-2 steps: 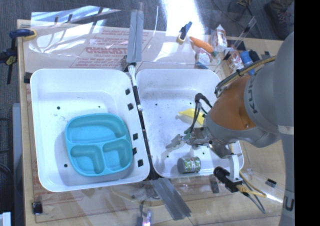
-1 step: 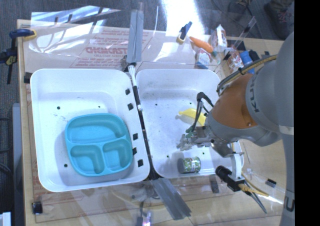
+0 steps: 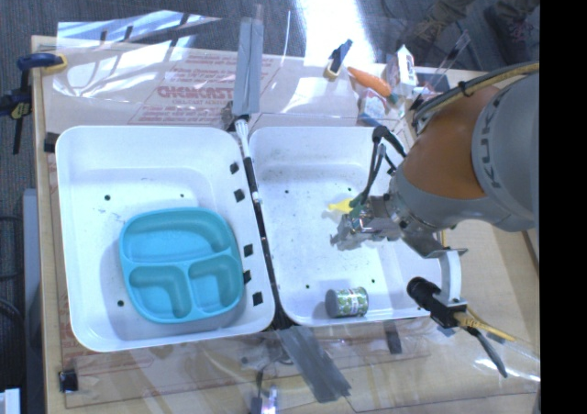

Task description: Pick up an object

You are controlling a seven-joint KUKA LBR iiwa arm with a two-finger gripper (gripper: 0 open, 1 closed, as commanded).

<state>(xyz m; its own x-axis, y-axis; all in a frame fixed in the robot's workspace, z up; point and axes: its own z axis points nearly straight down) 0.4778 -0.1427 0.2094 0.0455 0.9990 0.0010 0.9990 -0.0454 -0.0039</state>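
The claw (image 3: pixel 353 230) hangs low in the right bin (image 3: pixel 303 141), about the middle of its floor, and we cannot tell whether it is apart or together, since its tip is a blurred grey tangle from this height. We see nothing clearly gripped in it.

Just beside the claw, on its far-left side, lies a small yellow piece (image 3: pixel 341 207). It seems to touch the claw, though we cannot say whether it is clamped. A short can (image 3: pixel 347 302) with a green label lies on its side near the front wall of the same bin, well apart from the claw. The floor of this bin is speckled with dark flecks.

The grey arm (image 3: pixel 459 164), with its orange band, comes in from the right over the bin's right wall.

In the left bin (image 3: pixel 92 151) rests a blue divided tray (image 3: pixel 179 265), in the near half and towards the middle divider.

Beyond the bins, at the far side of the bench, an orange thing (image 3: pixel 371 82) lies among small clutter, and a blue clamp (image 3: pixel 35 61) grips the far-left corner.
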